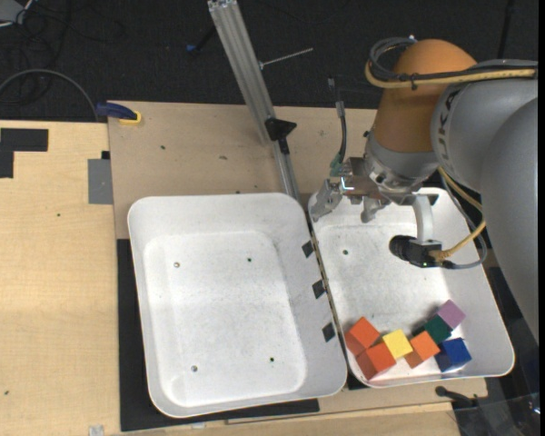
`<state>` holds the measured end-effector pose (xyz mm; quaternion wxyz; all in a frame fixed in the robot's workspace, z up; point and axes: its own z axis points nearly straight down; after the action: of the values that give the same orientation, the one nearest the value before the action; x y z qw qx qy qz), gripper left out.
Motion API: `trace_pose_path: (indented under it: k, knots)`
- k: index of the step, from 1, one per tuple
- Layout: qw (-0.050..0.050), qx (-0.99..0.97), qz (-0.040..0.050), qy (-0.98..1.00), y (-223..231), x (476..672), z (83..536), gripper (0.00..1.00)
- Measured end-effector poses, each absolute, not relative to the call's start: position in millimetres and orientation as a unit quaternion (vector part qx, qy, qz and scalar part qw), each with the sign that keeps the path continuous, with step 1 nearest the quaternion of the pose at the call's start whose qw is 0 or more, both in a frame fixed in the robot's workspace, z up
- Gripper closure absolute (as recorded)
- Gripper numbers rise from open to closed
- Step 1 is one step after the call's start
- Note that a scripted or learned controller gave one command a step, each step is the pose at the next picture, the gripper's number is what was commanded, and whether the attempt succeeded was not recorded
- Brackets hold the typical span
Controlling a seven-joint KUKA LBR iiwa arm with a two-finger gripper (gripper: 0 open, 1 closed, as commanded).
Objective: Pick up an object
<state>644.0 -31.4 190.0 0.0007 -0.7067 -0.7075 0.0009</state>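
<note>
Camera view from above has my arm (pixel 490 125) coming in from the right and hanging over the back half of the right bin (pixel 372 262). The claw (pixel 374 203) sits high at the bin's rear, well apart from anything worth grabbing. From this angle I cannot tell whether it is spread or closed; the wrist hardware blocks the tips, and I see nothing between them, so I treat it as carrying nothing.

The blocks are all bunched in the near right corner of that bin: two orange-red blocks (pixel 371 345) touching each other, a yellow block (pixel 398 344) just beside them, a smaller orange block (pixel 424 345), then a green block (pixel 438 327), a purple block (pixel 450 314) and a blue block (pixel 453 354) toward the rim. The left bin (pixel 154 243) next door holds no blocks that I can make out.

To do this well, I judge the best target is an outer block, probably the upper orange-red one at the left edge of the cluster, since its left and rear faces look free. I would bring the claw forward over it, turn the wrist so the tips straddle free sides rather than wedge between neighbours, spread wide before descending, and drop straight down. The main risks are nudging the pile, clipping the bin's front wall, or closing on two blocks at once.
</note>
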Motion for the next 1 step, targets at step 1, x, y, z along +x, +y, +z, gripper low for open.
trace_pose_path:
  k: [1]
  knots:
    - [0.001, -0.707, 0.0009, -0.707, -31.4, 644.0, 190.0, 0.0]
